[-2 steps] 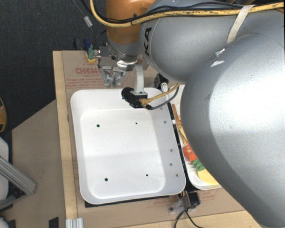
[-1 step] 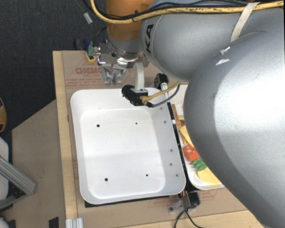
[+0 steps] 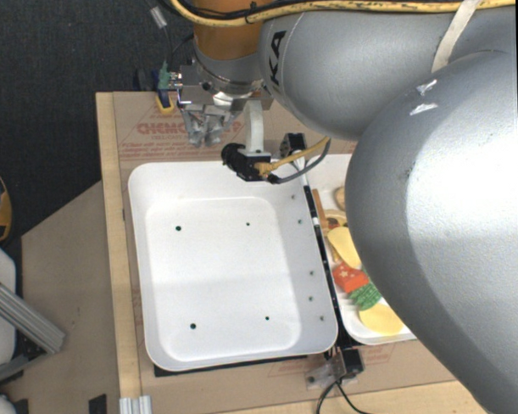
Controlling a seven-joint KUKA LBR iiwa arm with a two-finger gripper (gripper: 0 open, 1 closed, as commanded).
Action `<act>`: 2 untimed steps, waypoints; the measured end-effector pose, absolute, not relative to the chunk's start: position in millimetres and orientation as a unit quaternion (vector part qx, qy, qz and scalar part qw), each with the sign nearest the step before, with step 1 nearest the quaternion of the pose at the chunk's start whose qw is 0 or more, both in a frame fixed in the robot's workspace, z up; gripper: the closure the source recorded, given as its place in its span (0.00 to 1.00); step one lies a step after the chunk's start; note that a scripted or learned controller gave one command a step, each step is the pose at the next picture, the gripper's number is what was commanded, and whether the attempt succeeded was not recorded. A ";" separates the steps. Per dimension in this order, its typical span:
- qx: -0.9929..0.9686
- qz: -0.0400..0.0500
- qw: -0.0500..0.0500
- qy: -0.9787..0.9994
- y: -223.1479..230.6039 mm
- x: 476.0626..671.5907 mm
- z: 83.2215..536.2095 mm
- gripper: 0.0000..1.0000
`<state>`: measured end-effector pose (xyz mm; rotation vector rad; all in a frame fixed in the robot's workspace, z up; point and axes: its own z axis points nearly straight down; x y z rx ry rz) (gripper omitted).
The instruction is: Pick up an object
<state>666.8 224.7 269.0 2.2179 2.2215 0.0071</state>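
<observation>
**A:** Where does your tool [image 3: 207, 127] sit right now?

**B:** Upper middle of the frame, over the bench [image 3: 125, 249] just beyond the far rim of the left bin [image 3: 150, 248]. You can't tell whether it is open or closed; its tip blurs against the printed cardboard, and nothing shows between its tips.

**A:** And the things you could pick?

**B:** They lie in the right bin [image 3: 352, 330], lower right of the tool: a yellow piece [image 3: 345, 245], a red piece [image 3: 350, 278] just below it, a green piece [image 3: 366, 293] touching the red one, and another yellow piece [image 3: 382, 318] nearest the bottom rim. The arm's grey bulk covers much of that bin, so you see only its left strip.

**A:** So which way must you go?

**B:** Rightward and down the frame, across the divide between the bins. The upper yellow piece looks nearest, I'd judge, its long axis running roughly up and down the frame. The left bin under your tool offers you only its white floor with small dark dots.
</observation>
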 end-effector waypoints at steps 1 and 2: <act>0.707 0.002 0.001 0.708 224.5 666.7 292.3 1.00; 0.706 0.000 0.000 0.708 224.9 666.2 288.8 1.00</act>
